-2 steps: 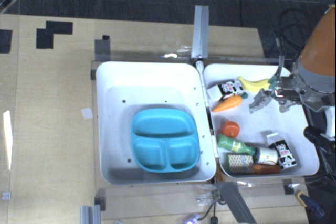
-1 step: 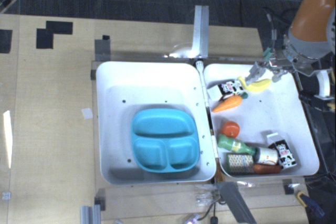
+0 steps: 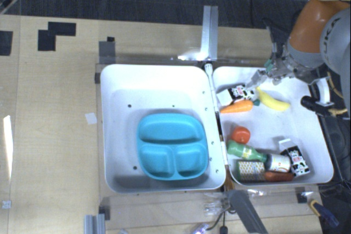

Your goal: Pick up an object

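Pincer (image 3: pixel 262 76) low over far part of right shallow white bin (image 3: pixel 318 137), just beside yellow plastic banana (image 3: pixel 273 101) and orange plastic carrot (image 3: pixel 237 107); open or closed cannot be told. Blue three-compartment plastic tray (image 3: pixel 173 145) lies in left white bin (image 3: pixel 156 85)

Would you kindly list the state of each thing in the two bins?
Blue three-compartment plastic tray: flat, nothing in it.
Yellow banana: lying loose.
Orange carrot: lying flat.
Red tomato: resting free.
Green bottle: on its side.
Gripper: above the right bin.
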Motion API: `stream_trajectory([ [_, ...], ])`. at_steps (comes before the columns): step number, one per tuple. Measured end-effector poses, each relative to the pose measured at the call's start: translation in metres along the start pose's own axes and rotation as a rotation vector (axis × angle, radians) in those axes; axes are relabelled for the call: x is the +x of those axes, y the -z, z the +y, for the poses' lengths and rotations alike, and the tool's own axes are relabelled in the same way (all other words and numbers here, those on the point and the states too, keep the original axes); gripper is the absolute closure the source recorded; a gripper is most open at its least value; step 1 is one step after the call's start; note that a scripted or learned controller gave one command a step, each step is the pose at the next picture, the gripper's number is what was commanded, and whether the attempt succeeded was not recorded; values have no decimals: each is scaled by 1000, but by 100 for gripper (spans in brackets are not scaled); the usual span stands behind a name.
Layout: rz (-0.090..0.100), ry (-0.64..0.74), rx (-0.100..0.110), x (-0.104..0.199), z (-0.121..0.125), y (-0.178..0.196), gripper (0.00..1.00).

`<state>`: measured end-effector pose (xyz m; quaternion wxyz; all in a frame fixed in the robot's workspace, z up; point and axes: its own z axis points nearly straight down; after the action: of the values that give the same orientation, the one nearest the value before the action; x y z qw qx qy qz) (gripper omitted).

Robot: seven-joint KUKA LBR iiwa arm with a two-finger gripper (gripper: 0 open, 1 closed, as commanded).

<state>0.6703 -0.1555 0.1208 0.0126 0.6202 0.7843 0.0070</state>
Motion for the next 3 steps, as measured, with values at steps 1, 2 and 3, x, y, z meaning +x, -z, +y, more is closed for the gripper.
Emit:
stream_trajectory([
  [1, -11, 234, 8, 15, 5, -8, 0],
  [2, -8, 293, -20, -30, -26, -11, 0],
  [3, -15, 350, -25, -37, -62, -9, 0],
])
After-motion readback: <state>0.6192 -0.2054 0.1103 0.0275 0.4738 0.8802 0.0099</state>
